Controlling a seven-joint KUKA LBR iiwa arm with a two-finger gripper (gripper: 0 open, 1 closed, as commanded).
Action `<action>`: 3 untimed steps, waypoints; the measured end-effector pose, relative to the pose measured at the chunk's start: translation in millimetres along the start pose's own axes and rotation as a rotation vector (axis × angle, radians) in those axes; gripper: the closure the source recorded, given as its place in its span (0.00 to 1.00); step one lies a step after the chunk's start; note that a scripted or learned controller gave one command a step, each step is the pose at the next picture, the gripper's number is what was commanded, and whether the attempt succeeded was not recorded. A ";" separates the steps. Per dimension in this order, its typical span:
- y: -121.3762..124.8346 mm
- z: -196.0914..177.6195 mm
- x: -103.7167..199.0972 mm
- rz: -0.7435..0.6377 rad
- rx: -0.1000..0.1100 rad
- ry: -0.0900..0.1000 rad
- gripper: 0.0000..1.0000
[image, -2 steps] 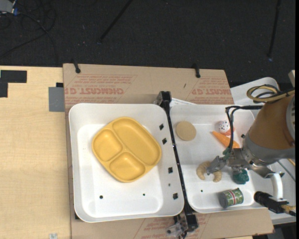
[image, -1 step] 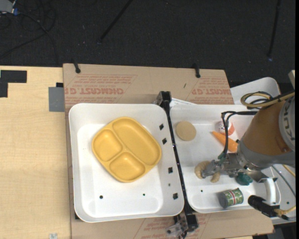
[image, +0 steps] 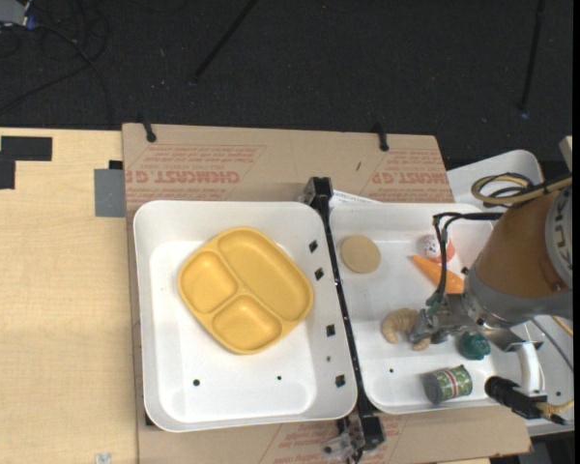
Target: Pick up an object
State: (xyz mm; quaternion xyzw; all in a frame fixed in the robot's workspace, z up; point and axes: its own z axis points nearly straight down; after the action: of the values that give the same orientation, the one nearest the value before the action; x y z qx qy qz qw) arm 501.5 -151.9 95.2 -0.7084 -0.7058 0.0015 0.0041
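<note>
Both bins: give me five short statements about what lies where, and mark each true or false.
1. The yellow divided plate lies in the left bin. True.
2. The round tan disc lies in the left bin. False: it lies in the right bin, near the divider.
3. The green can lies on its side in the right bin. True.
4. The hand is over the yellow divided plate. False: it is down in the right bin, beside a tan lumpy object.
5. The plate has three compartments. True.
</note>
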 end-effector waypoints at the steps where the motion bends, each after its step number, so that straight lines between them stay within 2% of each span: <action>1: -4.5 -56.7 -7.7 0.000 -0.006 -0.003 1.00; 2: -8.8 -116.1 -7.5 -0.005 -0.007 -0.004 1.00; 3: -8.6 -119.9 -8.1 -0.005 -0.002 -0.002 1.00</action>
State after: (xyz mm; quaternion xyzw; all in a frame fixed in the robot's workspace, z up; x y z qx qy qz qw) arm 493.8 -160.4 215.2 -0.7066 -0.7076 0.0014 0.0026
